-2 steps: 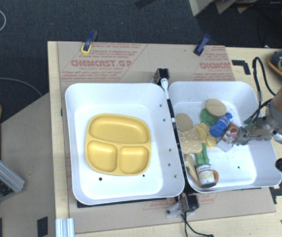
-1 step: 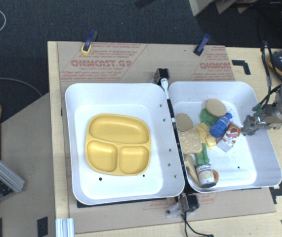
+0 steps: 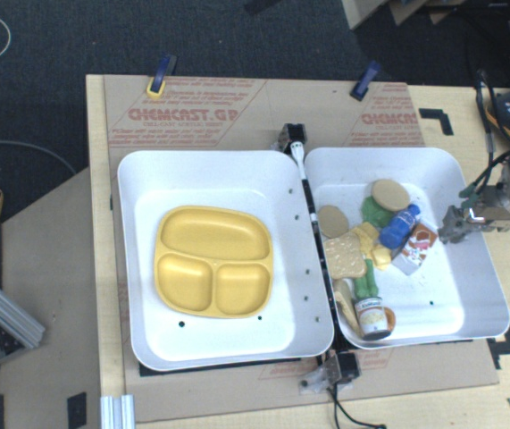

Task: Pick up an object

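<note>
The right bin (image 3: pixel 455 284) holds a heap of small play-food items: a blue bottle (image 3: pixel 398 227), a green piece with a tan round lid (image 3: pixel 388 196), a tan cracker (image 3: pixel 344 251), a tan round piece (image 3: pixel 332 220), a red and white carton (image 3: pixel 415 245), a yellow piece (image 3: pixel 379 257), and a jar with a red label (image 3: pixel 372 315). My gripper (image 3: pixel 455 222) hovers at the right bin's right rim, to the right of the carton. Nothing shows between its fingers.
The left bin (image 3: pixel 138 239) holds a yellow sectioned plate (image 3: pixel 213 261). A black hinge strip (image 3: pixel 306 208) runs between the bins. Clamps (image 3: pixel 159 76) sit on the cardboard's far edge. Cables and grey gear lie at the right edge.
</note>
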`<action>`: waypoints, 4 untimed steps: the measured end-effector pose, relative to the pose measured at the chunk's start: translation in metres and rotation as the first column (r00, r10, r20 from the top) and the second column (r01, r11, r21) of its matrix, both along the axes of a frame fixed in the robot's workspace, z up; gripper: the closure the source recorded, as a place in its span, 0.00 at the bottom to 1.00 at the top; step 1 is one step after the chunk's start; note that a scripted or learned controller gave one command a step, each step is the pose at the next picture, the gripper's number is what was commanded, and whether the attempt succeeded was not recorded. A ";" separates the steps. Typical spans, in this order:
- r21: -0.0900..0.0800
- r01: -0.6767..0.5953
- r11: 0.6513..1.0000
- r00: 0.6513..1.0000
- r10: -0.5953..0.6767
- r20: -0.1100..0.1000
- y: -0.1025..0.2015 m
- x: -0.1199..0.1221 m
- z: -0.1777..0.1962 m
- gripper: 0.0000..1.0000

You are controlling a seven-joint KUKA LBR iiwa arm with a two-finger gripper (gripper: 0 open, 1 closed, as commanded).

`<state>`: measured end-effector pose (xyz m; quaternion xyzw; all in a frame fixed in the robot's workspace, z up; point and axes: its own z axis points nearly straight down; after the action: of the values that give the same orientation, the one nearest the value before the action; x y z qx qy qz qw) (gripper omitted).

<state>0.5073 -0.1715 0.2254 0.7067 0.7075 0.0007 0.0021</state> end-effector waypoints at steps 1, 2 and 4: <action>0.004 -0.005 1.000 1.000 0.005 -0.004 0.054 0.012 -0.003 1.00; 0.002 -0.004 1.000 1.000 0.004 0.000 0.112 0.038 0.001 1.00; 0.002 -0.002 1.000 1.000 0.002 0.000 0.205 0.074 0.012 1.00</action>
<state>0.5818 0.0332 0.2379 0.7059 0.7083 0.0016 0.0014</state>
